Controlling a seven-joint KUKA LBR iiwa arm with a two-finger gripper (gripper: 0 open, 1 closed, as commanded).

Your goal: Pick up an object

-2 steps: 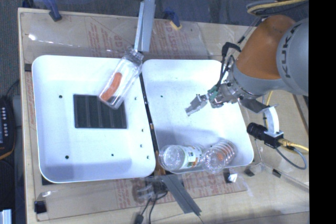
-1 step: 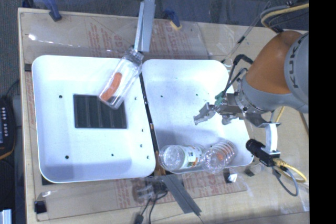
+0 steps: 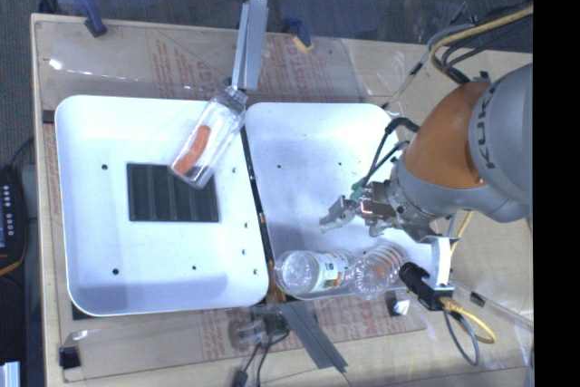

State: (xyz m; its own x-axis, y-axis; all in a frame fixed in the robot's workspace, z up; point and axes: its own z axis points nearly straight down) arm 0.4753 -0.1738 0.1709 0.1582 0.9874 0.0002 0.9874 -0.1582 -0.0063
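A clear plastic bottle (image 3: 313, 273) lies on its side at the front edge of the right bin (image 3: 299, 140). A second crumpled clear bottle (image 3: 381, 267) lies just to its right. Another clear bottle with an orange object inside (image 3: 205, 149) leans tilted in the back right corner of the left bin (image 3: 91, 131). My gripper (image 3: 352, 215) hangs over the right bin's front right part, just behind the two clear bottles. It is open with nothing between its fingers.
A dark ribbed rectangle (image 3: 172, 192) lies in the middle of the left bin. A grey bar (image 3: 249, 41) stands behind the bins' divide. Blue clamps (image 3: 91, 21) hold the bench's back edge. Cables (image 3: 467, 322) trail at the front right.
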